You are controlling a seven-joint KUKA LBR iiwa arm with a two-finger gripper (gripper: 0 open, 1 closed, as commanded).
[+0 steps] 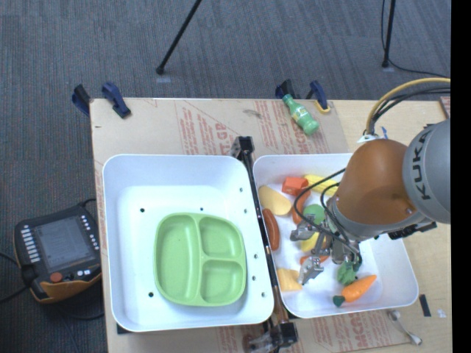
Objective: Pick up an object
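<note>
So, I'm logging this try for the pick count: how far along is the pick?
Done: the arm has reached into the right bin, and the claw is down among the toy food there. In hand: nothing visibly lifted; the carrot and hot dog lie on the bin floor. Left: grasping and raising one item. The green divided plate sits in the left bin.

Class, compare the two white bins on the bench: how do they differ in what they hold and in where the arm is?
The left bin holds one green divided plate; the right bin holds many small toy foods, including a carrot and a sausage. The claw hangs over the right bin, not the left bin. Both are shallow, white and side by side.
</note>
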